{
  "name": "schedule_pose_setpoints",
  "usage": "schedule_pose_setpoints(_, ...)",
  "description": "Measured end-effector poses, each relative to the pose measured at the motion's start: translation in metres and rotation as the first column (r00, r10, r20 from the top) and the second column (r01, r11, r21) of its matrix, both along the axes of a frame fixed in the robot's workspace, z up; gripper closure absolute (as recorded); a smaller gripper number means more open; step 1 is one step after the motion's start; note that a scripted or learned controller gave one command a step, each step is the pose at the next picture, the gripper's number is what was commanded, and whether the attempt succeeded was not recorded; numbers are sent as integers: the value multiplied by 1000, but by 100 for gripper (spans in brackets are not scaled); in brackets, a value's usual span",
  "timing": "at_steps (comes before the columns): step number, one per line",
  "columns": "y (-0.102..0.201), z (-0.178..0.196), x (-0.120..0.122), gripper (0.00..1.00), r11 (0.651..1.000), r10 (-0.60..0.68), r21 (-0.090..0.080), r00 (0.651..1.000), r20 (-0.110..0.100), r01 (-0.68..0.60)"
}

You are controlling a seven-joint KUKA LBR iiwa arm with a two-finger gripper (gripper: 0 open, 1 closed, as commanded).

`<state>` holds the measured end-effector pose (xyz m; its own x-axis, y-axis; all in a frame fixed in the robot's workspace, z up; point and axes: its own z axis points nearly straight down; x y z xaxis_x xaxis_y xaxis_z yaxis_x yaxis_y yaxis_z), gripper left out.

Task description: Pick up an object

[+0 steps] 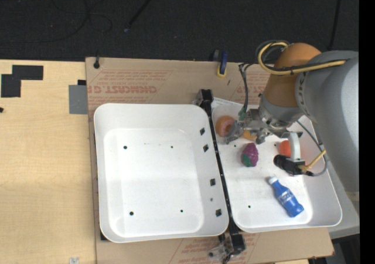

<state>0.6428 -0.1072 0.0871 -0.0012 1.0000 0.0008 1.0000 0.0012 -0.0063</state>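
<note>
In the bin on the view's right, a shallow white plastic bin, the hand sits low over the far part of the floor, at the end of the grey arm with its orange band. Whether the hand is apart or together cannot be told from this angle, and nothing can be seen clamped in it. A small orange scrap shows right at the hand's lower edge; what it is stays unclear.

Just beside the hand, toward the divider between the bins, lies a round peach-orange ball. Nearer the camera, close below the hand but apart from it, stands a small purple, rounded object with a green patch at its base. Further toward the near right corner, well apart from the hand, a blue plastic bottle with a white cap lies on its side, cap pointing toward the middle of the bin. A small orange-red object rests by the right wall, partly hidden by the robot's own fittings.

The second shallow white bin adjoins on the left. Both bins rest on a brown cardboard sheet spread over the pale wooden desk.
</note>
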Motion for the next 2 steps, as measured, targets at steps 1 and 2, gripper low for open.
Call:
schedule_pose_setpoints(1, -39, 1, 1, 0, 1000, -3, -2, 1000, 5, 3)
schedule_pose_setpoints(2, -13, 0, 1, 0, 1000, 1, 0, 1000, 2, -1)
